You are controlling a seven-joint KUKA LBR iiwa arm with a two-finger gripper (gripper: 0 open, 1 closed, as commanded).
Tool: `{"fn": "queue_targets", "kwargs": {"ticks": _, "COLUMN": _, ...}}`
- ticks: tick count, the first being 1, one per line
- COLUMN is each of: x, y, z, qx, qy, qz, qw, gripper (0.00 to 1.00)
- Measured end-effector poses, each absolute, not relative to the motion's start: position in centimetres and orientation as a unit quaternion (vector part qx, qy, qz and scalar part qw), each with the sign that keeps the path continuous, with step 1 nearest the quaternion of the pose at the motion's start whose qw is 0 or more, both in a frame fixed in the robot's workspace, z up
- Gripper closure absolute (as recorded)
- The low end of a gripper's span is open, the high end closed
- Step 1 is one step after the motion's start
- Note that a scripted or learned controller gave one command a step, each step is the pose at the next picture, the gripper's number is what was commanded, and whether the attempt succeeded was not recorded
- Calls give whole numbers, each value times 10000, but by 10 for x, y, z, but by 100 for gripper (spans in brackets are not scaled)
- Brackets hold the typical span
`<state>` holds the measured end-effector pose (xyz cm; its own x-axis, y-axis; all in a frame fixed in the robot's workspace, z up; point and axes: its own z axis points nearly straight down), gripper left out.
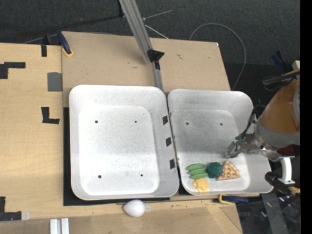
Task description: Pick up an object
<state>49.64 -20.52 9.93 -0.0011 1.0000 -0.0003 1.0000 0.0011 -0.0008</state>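
Gripper (237, 147) sits over the right bin (204, 101), at about 4 o'clock within it, just above the toy cluster; cannot tell whether its claw is open or closed. Pizza slice (229, 171) lies at the bin's 5 o'clock, touching a dark green piece (214, 169). Green pods (196, 169) and a yellow piece (200, 184) lie beside them. White egg (134, 208) rests on the bench at the left bin's (117, 94) 6 o'clock.

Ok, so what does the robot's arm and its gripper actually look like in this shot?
The arm is bulky and rounded, with an orange band above a grey wrist section. The gripper is small, dark and metallic, with thin fingers on a slim mount. Its details are too blurred to make out.
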Motion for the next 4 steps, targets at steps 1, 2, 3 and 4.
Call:
{"fn": "queue_targets", "kwargs": {"ticks": 1, "x": 497, "y": -205, "z": 141, "qx": -7068, "qy": -7075, "qz": -4, "qw": -10, "gripper": 100}}
{"fn": "queue_targets", "kwargs": {"ticks": 2, "x": 489, "y": -206, "z": 197, "qx": -7067, "qy": -7075, "qz": -7, "qw": -19, "gripper": 100}}
{"fn": "queue_targets", "kwargs": {"ticks": 3, "x": 493, "y": -208, "z": 260, "qx": -7065, "qy": -7077, "qz": -11, "qw": -30, "gripper": 100}}
{"fn": "queue_targets", "kwargs": {"ticks": 4, "x": 525, "y": -159, "z": 247, "qx": -7048, "qy": -7094, "qz": -1, "qw": 9, "gripper": 100}}
